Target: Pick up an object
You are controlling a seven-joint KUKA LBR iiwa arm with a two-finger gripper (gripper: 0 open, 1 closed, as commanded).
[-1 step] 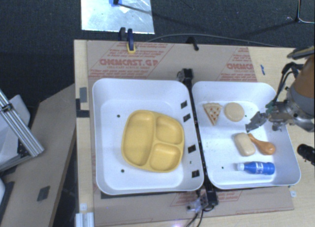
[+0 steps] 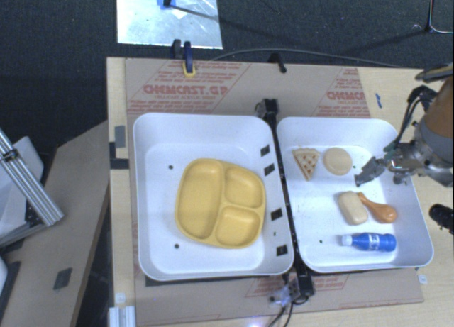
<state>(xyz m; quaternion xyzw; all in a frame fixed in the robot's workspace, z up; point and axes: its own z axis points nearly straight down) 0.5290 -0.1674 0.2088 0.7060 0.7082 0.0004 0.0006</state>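
A: Where does the grey two-finger gripper (image 2: 383, 169) sit relative to anything worth picking?

B: It hangs over the right-hand shallow white bin (image 2: 312, 258), near that bin's right wall. The nearest item, by the look of it, is the orange-brown toy drumstick (image 2: 378, 208), which lies just below and slightly left of the gripper in the view. Its long axis runs diagonally, thin end up-left, fat end down-right.

A: What else lies close by?

B: A pale tan oblong bread-like piece (image 2: 350, 207) touches or nearly touches the drumstick's thin end. A round cream bun (image 2: 338, 161) lies to the gripper's left, a tan wedge of pizza (image 2: 306, 162) beyond that, and a blue bottle with a white cap (image 2: 369, 241) lies on its side near the bin's front wall.

A: And the fingers?

B: One dark finger (image 2: 369, 171) points down-left, another (image 2: 401, 178) sits to its right, so they appear spread apart, with nothing between them. Nothing is grasped.

A: The left bin?

B: It holds a yellow divided plastic plate (image 2: 220, 203), well apart from the gripper.
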